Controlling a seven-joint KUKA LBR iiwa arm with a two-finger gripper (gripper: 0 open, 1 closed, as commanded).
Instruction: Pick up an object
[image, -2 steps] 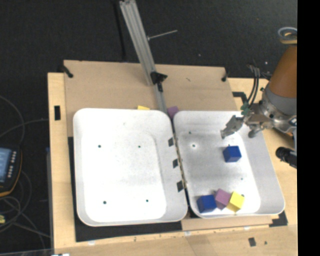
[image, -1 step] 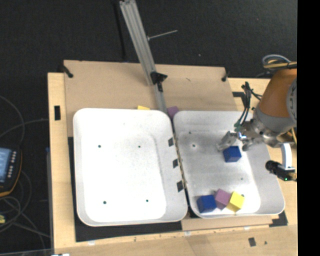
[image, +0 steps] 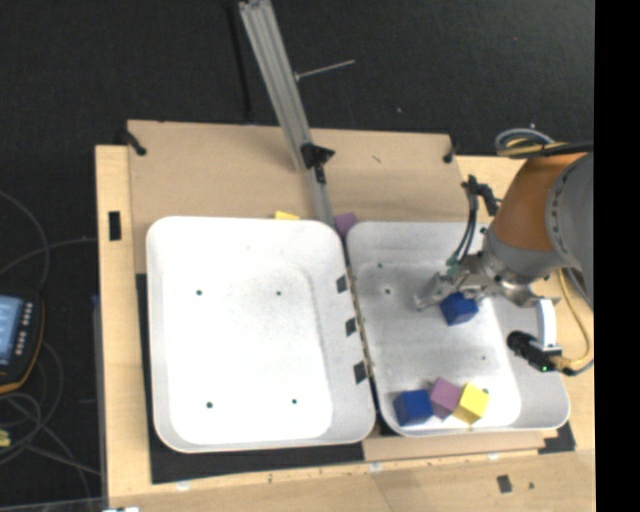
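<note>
Gripper (image: 450, 293) at center right, finger state unclear, touches 1 blue cube (image: 459, 309): looks light, rigid, best pinched across flat opposite faces.

White bins (image: 250, 330) — blue cubes (image: 459, 309), purple cube (image: 444, 397), yellow cube (image: 472, 402) (arm (image: 535, 215) grey, orange-banded).

Two bins sit side by side; in the right bin (image: 400, 260) three blocks (image: 441, 400) cluster at six o'clock, another block (image: 459, 309) at centre.
</note>
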